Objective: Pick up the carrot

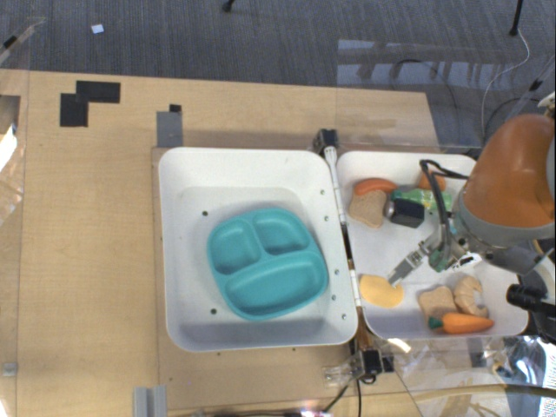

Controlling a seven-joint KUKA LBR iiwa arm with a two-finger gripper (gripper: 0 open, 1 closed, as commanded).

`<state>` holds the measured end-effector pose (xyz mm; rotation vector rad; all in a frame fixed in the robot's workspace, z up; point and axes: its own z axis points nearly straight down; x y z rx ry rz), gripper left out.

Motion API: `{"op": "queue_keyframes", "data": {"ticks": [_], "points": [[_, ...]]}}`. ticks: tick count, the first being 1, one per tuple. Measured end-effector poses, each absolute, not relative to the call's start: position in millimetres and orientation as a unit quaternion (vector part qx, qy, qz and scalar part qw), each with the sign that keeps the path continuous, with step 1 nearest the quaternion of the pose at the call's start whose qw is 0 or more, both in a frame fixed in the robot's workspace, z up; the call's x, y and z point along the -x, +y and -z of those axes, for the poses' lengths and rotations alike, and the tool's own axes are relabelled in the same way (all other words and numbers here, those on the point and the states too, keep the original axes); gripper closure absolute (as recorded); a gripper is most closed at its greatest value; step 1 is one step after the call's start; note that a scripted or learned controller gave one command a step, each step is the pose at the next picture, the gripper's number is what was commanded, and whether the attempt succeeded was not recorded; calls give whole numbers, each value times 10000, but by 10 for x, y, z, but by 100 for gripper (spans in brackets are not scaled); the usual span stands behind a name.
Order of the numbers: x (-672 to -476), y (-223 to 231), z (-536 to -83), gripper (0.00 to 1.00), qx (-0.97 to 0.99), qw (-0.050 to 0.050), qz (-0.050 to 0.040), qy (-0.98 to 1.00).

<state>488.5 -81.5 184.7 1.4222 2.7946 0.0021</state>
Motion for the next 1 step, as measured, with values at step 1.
{"op": "queue_keyframes", "data": {"ticks": [1], "points": [[-4893,-302,-1846,0,-5291,23,-26,8486]]}}
